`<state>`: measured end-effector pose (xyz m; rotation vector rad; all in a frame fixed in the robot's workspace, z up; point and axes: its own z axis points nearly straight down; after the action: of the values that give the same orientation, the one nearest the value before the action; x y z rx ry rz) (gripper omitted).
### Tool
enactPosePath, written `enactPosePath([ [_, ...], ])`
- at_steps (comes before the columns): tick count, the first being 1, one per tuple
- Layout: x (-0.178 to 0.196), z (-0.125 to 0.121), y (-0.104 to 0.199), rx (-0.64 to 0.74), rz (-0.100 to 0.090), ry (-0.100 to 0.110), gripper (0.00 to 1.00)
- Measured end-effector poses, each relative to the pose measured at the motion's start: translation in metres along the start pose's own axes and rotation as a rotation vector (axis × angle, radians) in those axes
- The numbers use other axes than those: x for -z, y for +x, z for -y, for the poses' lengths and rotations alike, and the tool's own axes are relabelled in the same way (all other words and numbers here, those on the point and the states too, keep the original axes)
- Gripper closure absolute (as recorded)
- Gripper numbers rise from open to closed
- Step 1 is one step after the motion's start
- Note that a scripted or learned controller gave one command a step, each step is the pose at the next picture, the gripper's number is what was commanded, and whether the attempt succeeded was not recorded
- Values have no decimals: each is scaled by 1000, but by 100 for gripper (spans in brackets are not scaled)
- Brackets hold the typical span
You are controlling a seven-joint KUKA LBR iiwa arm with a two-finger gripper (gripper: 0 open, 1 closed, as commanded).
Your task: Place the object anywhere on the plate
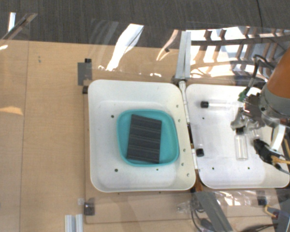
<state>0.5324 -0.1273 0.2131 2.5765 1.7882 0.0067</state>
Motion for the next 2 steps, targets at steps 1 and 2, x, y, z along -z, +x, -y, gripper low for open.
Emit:
enactPosePath([
  [1, 11, -25, 81, 213, -2, -1, 100],
  [2, -29, 43, 112, 323, -2, 5, 100],
])
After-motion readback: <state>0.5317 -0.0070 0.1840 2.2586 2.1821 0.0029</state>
